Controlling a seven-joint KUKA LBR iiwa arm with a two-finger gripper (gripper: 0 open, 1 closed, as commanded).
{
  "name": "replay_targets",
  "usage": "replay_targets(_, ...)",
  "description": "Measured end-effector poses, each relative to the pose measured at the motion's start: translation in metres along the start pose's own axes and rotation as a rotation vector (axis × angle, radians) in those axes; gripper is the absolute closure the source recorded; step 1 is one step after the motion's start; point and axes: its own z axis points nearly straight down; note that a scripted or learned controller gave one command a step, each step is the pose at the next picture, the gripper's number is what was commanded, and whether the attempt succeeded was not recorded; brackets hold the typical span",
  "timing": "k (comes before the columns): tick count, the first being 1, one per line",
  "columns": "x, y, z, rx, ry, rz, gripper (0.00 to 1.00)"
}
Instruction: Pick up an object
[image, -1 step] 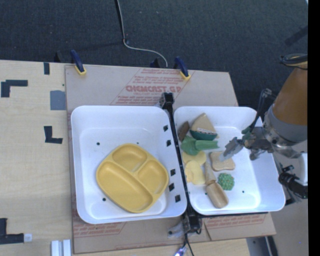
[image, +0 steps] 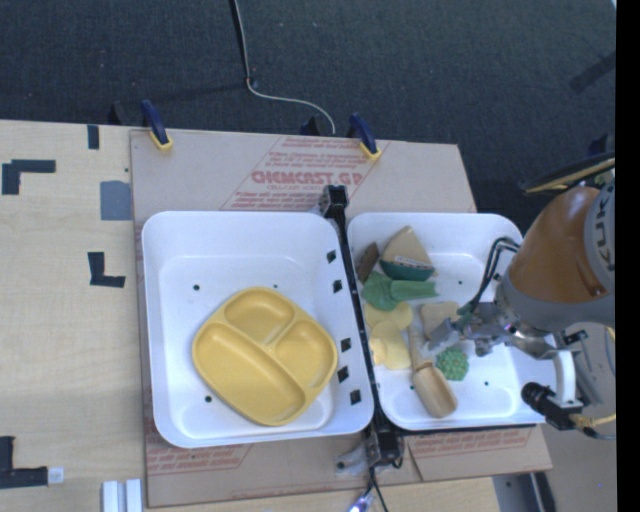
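In the right bin (image: 500, 412), jaws (image: 462, 337) low over a green knob (image: 452, 363) beside a tan roll (image: 434, 390), long axis running from upper left to lower right. Jaw opening impossible to tell; fingertips lost among toy food. Left bin (image: 165, 300): yellow tray (image: 264, 354).

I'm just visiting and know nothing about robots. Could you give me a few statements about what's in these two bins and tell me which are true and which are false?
1. A yellow divided plate lies in the left bin. True.
2. The toy food pile is in the left bin. False: it lies in the right bin.
3. The gripper is over the right bin. True.
4. The green broccoli piece rests on the yellow plate. False: it sits in the right bin, near the gripper.
5. Two blue clamps hold the cardboard's far edge. True.
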Motion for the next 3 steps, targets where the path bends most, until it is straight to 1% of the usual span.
replay_targets(1,-0.010,0.018,0.037,-0.011,0.001,-0.003,0.00)
replay_targets(2,-0.051,0.032,0.035,-0.017,0.002,-0.005,0.00)
replay_targets(3,-0.035,-0.005,0.035,-0.024,-0.006,-0.001,0.00)
